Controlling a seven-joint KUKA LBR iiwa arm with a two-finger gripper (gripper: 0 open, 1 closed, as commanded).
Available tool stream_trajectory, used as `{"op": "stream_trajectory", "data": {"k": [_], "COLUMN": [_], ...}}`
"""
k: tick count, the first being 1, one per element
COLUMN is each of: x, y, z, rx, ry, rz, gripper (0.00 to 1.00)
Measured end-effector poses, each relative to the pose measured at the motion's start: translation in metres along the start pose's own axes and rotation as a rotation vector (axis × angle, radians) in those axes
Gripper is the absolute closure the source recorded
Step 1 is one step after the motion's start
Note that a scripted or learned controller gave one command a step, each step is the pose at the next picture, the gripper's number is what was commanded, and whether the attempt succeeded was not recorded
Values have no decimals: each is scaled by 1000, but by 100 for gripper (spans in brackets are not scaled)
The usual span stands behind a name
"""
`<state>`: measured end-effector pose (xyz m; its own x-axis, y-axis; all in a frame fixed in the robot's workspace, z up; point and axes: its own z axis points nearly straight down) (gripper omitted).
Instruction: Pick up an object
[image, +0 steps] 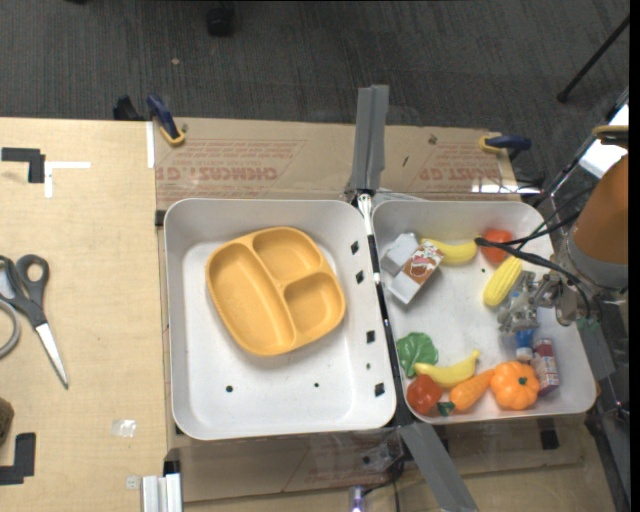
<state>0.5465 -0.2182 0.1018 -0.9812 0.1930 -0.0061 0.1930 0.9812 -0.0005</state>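
Gripper (520, 316) sits over right bin (462, 322), at its right side, arm (606, 232) entering from the right. Gripper state: cannot tell, since the head is a tangle of grey metal seen from above. No object visibly held.

Right bin contents:
- corn cob (502, 281), just left of the gripper head, touching or nearly so
- small bottle (545, 364) with red label, just near-side of the gripper, by the right wall; a blue item beside it is too small to identify
- orange pumpkin (515, 385), near right corner
- carrot (468, 391), left of the pumpkin and touching it
- red pepper (422, 396), at the carrot's left end
- near banana (450, 369), lying across the carrot and pepper on their far side
- green leaf (417, 350), by the left wall
- carton (411, 268), far left, lying tilted
- far banana (451, 250), just right of the carton
- tomato (497, 243), far side, above the corn cob

Left bin (270, 400): one yellow divided plate (275, 290), three compartments, set slightly left of centre.

Bench: both bins rest on cardboard (250, 160) held by two blue clamps (165, 120). Scissors (37, 312) lie well apart to the left.
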Motion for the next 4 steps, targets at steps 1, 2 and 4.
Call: {"op": "stream_trajectory", "data": {"k": [1, 2, 4], "x": [0, -5, 9], "y": [0, 29, 4], "z": [0, 10, -2], "rx": [0, -1, 0], "ry": [0, 4, -8], "rz": [0, -18, -80], "gripper": [0, 0, 100]}}
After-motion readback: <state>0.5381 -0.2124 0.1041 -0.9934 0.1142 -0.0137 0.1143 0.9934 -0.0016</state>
